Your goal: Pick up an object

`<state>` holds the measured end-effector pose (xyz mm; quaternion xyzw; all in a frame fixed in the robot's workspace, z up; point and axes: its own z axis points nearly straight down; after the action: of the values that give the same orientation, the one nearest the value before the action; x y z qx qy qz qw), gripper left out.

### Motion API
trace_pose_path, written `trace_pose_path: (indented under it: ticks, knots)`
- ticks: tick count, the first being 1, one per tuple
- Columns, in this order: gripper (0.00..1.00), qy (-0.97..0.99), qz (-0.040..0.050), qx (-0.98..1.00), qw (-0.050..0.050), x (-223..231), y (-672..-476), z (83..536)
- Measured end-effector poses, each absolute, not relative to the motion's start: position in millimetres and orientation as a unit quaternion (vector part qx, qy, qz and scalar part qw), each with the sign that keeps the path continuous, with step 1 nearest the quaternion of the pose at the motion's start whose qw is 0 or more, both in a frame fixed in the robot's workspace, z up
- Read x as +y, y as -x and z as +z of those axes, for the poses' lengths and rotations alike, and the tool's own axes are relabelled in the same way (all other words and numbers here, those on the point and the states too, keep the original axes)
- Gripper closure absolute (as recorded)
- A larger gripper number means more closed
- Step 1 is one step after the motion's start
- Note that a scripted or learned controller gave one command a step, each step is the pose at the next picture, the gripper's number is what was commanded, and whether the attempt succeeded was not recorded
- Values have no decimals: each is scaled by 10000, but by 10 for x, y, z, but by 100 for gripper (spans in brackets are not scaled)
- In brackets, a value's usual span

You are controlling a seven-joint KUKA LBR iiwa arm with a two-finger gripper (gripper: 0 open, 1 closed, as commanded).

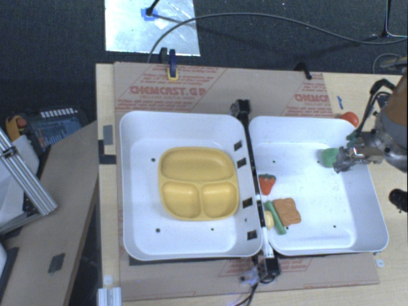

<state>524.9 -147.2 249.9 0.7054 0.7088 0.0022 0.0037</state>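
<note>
My claw (pixel 339 160) hangs over the right bin (pixel 319 241) beside a green object (pixel 328 156), its grip state I cannot tell, since that piece sits nearest for picking.

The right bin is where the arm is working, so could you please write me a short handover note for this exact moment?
Claw: low over the right bin, at its right side, right beside a green object; grip cannot be told.
Things: strawberry by the bin's left wall; toast slice, green stick and a yellow piece grouped below it. Orange object at the bin's far right rim.
Left bin bears a yellow divided plate.
Done: nothing visibly lifted.
Left: secure one object and raise it.
</note>
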Motion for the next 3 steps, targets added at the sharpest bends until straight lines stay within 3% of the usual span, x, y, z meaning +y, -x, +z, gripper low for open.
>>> trace_pose_path:
  ticks: [1, 3]
  knots:
    - [100, -7056, 14, 7086, 25, -1474, -5263, 2830]
    - [100, -7036, 18, 7105, 9, -481, -5513, 2838]
